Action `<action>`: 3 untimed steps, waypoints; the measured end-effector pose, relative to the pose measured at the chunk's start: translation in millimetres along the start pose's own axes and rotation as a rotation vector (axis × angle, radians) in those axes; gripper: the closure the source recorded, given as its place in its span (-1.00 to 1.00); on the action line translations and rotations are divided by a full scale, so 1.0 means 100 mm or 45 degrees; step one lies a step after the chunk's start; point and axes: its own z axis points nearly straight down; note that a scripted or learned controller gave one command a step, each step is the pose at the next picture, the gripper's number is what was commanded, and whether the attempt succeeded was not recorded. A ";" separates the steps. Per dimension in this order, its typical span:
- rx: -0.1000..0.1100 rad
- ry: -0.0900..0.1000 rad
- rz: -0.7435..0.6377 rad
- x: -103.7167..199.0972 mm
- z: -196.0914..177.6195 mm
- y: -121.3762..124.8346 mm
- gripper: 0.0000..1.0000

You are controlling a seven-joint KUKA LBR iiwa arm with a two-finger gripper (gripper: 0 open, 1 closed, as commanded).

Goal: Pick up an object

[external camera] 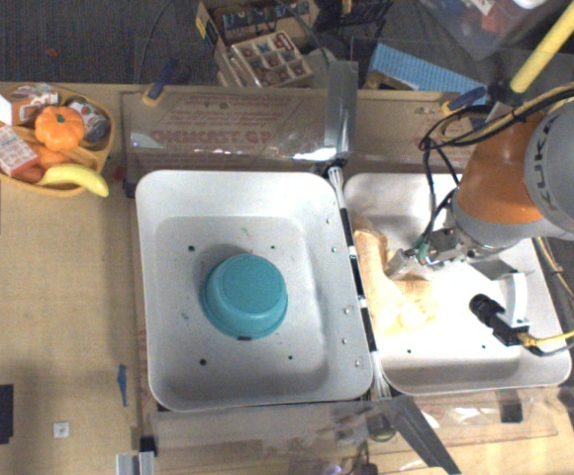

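Task status: not complete, as far as can be seen. The arm (pixel 525 181) reaches in from the right and sets the pincer (pixel 406 262) low over the left part of the right bin (pixel 465 369), at or just above a tan item (pixel 374 255) that lies against the wall next to the left bin (pixel 158 201). The tan item appears to rest flat on the bin floor, with nothing raised clear of it, so I judge that a grasp is being attempted or is about to be, and that securing the item and lifting it remain to be done. Pincer state: cannot be told as released or clenched, since the wrist body covers it from above. Whether it touches the item is likewise uncertain. The item's nature is hard to make out: its upper part reads tan, its lower part is a paler yellow that fades into the white floor, and its outline there is indistinct. A teal bowl (pixel 245 295) sits upside down in the middle of the left bin, well apart from the pincer and untouched. The surface (pixel 49 295) beside the bins carries nothing bearing on this step.
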 end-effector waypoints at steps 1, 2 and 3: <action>0.001 -0.004 -0.173 -0.01 0.00 0.12 -1.00; 0.004 0.000 -0.131 -0.16 0.02 0.57 -1.00; -0.003 -0.002 -0.131 -0.17 -0.10 0.58 1.00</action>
